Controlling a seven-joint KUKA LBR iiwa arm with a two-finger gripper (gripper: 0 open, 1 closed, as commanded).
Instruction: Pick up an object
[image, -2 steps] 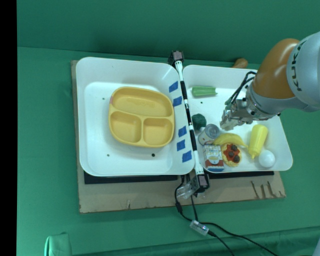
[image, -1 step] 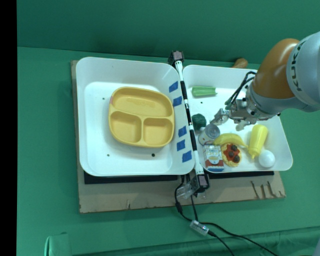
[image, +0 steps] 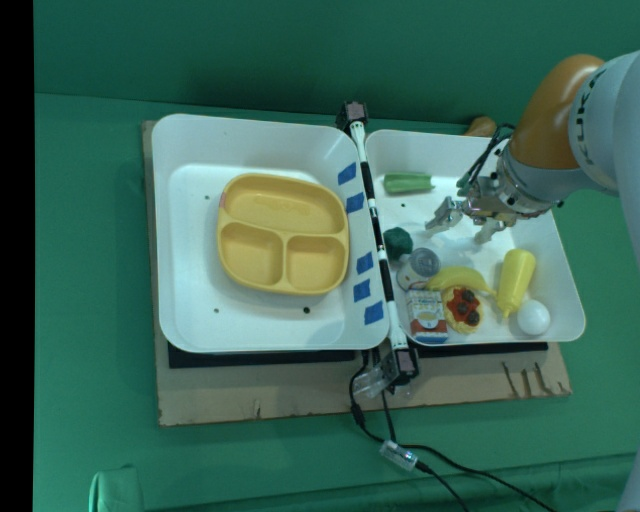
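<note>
From above, two white bins sit side by side on a green bench. The left bin (image: 190, 300) holds a yellow tray (image: 283, 233) with three sections, and there is lots of bare white floor around the tray.

The right bin (image: 565, 290) is much more crowded. Most of its things are bunched near the front edge: a white egg (image: 532, 317), a yellow bottle (image: 515, 279), a banana (image: 461, 276), a little pizza (image: 463, 308), a small carton (image: 427, 317), a grey can (image: 423, 263) and a dark green lump (image: 397, 241). A green cucumber (image: 407, 183) lies alone near the back wall. The middle of this bin is bare.

The gripper (image: 467, 221) hangs over that bare middle, with its fingers spread wide and nothing between them. It is near the banana and the can but not touching them.

The arm (image: 570, 110) comes in from the right and is cut off at the picture's edge. It hides part of the bin's back corner, where a small brown thing (image: 480, 125) peeks out; what it is cannot be told.
</note>
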